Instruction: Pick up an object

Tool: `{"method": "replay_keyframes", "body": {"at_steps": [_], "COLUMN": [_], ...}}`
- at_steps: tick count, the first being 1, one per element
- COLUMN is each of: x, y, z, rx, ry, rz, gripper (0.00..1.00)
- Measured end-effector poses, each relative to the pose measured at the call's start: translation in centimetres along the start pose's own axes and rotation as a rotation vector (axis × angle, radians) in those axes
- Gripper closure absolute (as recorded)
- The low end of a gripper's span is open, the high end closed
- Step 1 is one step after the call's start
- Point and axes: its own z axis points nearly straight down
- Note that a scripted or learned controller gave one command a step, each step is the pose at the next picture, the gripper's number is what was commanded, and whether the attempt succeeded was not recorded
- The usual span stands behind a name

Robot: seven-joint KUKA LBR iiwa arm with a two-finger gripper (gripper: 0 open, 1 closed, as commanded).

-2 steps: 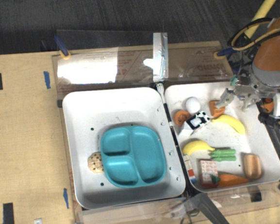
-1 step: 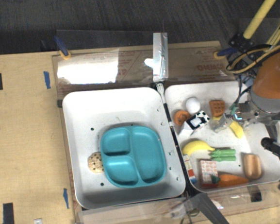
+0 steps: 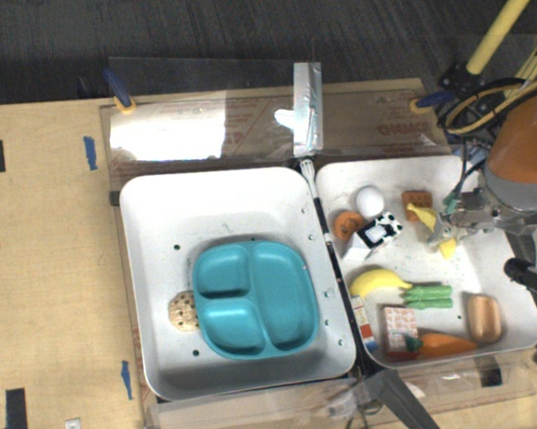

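gripper (image 3: 451,223) low over the right shallow white bin (image 3: 518,341), beside a small yellow wedge-shaped piece (image 3: 422,214); jaw state cannot be told. teal divided plastic tray (image 3: 254,297) occupies the left bin (image 3: 152,266).

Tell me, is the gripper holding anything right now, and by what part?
Cannot be told. The gripper sits low in the right bin over small yellow pieces, but the view is too small to show a hold.
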Motion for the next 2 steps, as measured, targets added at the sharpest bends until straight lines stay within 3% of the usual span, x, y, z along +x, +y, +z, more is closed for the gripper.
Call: {"method": "replay_keyframes", "body": {"at_steps": [1, 2], "x": [3.1, 12.4], "y": [0.9, -0.4], "z": [-5.3, -8.7], "rx": [0.005, 0.008], "ry": [0.002, 0.004], "rz": [0.012, 0.031], "gripper": [1.0, 1.0]}}
